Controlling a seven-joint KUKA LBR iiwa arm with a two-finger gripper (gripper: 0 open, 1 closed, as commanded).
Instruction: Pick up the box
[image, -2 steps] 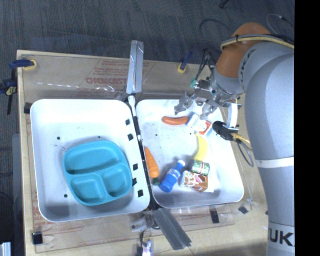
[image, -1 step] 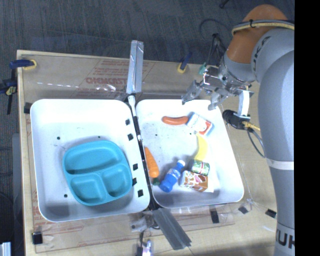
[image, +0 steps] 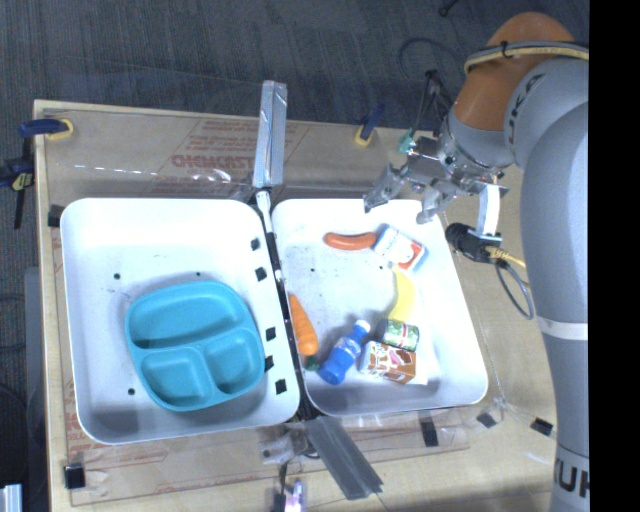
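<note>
In the right bin (image: 455, 300), a small white box with red and blue print (image: 402, 249) lies near the back wall, beside a sausage (image: 349, 240). A second printed carton (image: 389, 362) lies near the front wall. My gripper (image: 405, 203) hangs over the bin's back edge, just above and behind the white box. Its fingers (image: 378, 196) are spread open with nothing between them.
The right bin also holds a banana (image: 402, 296), a green can (image: 400, 335), a blue bottle (image: 343, 356) and a carrot (image: 303, 326) by the divider. A blue divided plate (image: 195, 342) lies in the left bin (image: 90, 250). The arm fills the right side.
</note>
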